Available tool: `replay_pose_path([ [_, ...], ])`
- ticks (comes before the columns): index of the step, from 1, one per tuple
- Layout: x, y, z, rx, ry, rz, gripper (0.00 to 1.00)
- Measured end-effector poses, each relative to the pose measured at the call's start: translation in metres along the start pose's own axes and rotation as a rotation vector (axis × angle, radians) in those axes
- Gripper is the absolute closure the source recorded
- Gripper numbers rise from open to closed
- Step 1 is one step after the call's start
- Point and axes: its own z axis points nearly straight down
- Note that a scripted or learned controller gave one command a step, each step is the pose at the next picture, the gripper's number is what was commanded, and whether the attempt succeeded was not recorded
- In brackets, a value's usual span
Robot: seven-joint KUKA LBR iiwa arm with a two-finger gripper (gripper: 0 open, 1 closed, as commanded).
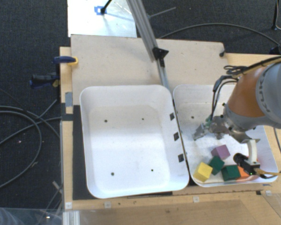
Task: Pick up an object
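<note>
Arm w/ gripper (202, 131) sits low in right bin (192, 97), fingers spread apart, nothing btwn them. Blocks cluster at bin's near corner: purple block (220, 151) near gripper, yellow block (203, 171), two green blocks (217, 164) (230, 172), orange bit (244, 173) partly hidden. Left bin (126, 139) beside it.

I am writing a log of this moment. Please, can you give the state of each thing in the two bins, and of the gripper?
gripper: low over the right bin, nothing seen between its fingers
purple block: lying free in the right bin
yellow block: lying free, near the rim
green blocks: two, close together
orange block: partly hidden
left bin: holds no blocks
</note>
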Motion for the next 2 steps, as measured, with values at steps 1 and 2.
replay_pose_path([
  [1,-0.056,0.031,0.0,-0.001,-0.004,0.009,0.0],
  [2,0.008,-0.063,0.0,0.006,0.001,0.007,0.0],
])
